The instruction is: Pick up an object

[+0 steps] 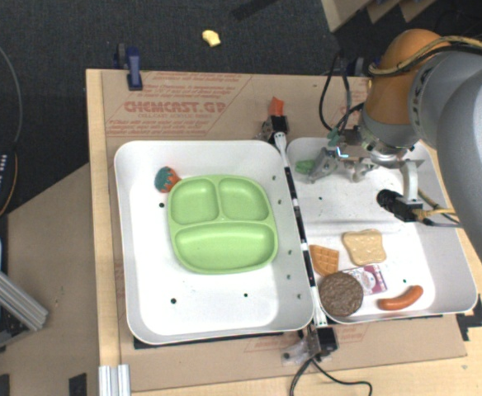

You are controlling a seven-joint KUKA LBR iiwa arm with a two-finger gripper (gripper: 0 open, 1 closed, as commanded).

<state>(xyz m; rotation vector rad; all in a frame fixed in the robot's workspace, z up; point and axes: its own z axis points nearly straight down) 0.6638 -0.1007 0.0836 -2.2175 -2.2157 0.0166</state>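
Small green piece (307, 168) lies just left of the pincer (342, 165), at the far end of the right bin.

On the table (109, 221), the left bin (142, 304) holds a green divided plate (221, 223), with a small red-and-teal thing (167, 178) at the plate's far-left rim. In the right bin (439, 262), the green piece sits in the far-left corner, too small to show a long axis. The pincer is low beside it, and I cannot tell whether it is wide or narrow. Well apart, at the near end, lie a waffle piece (325, 260), a toast slice (364, 246), a brown round patty (341, 294), a purple packet (375, 280) and a sausage (399, 298) lying left-to-right. The green piece looks the likeliest pick, needing only a short shift left.
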